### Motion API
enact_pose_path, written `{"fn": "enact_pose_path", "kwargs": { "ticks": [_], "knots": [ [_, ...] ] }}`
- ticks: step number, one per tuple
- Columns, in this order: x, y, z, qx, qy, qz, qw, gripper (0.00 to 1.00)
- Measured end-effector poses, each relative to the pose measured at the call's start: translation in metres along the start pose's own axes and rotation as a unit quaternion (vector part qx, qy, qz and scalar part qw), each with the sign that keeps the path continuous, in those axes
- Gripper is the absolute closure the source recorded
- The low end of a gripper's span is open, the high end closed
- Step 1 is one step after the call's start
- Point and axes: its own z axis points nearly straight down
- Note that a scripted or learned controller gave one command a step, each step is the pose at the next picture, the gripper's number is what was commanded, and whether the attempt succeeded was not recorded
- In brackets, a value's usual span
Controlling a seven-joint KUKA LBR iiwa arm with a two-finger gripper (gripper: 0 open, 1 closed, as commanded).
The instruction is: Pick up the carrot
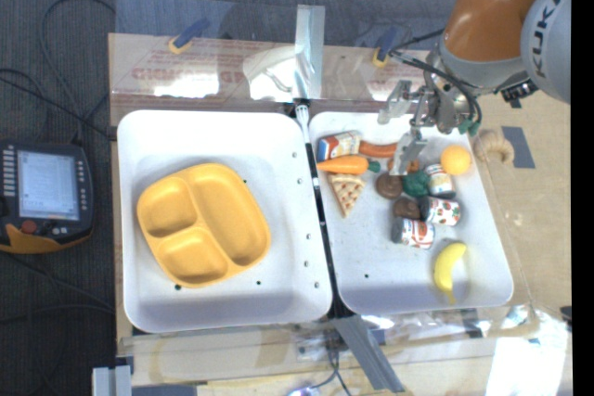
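- Overhead, from the camera view: two shallow white bins side by side on the worktop (130, 60), left bin (186, 130) and right bin (483, 278) meeting at a central divider.
- Carrot (345, 165) lying roughly level in the right bin's upper left part, close to the divider, green end pointing away from the divider.
- Just above the carrot: a small red-and-white packet (339, 146) and a thin orange-red piece (378, 148).
- Directly below the carrot, nearly touching: a waffle-patterned wedge (347, 194).
- Farther from the carrot, toward the bin's far side: a dark brown round item (388, 185), a cluster of small cans (429, 209), an orange ball (456, 160), and a yellow banana-like fruit (449, 267) near the lower corner.
- Gripper (408, 144) hanging over the right bin's upper edge, up and away from the carrot, apart from it; nothing seen between the fingers, though whether the jaws stand released or clenched cannot be told from this angle.
- Grey arm with orange band (492, 19) reaching in above the gripper.
- Across the divider from the carrot: a yellow compartment tray (202, 223) in the left bin.
- Well beyond the left bin, off the worktop: a control pendant (42, 195) with cable.
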Motion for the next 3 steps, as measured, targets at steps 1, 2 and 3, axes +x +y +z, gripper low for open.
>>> {"fn": "enact_pose_path", "kwargs": {
  "ticks": [1,2,3],
  "knots": [
    [-0.007,0.044,0.003,-0.001,0.001,0.144,0.9896,0.0],
    [-0.006,-0.029,0.047,0.0,0.003,0.005,1.0,0.0],
    [-0.006,0.037,0.021,-0.002,0.0,0.113,0.9935,0.0]
  ]
}}
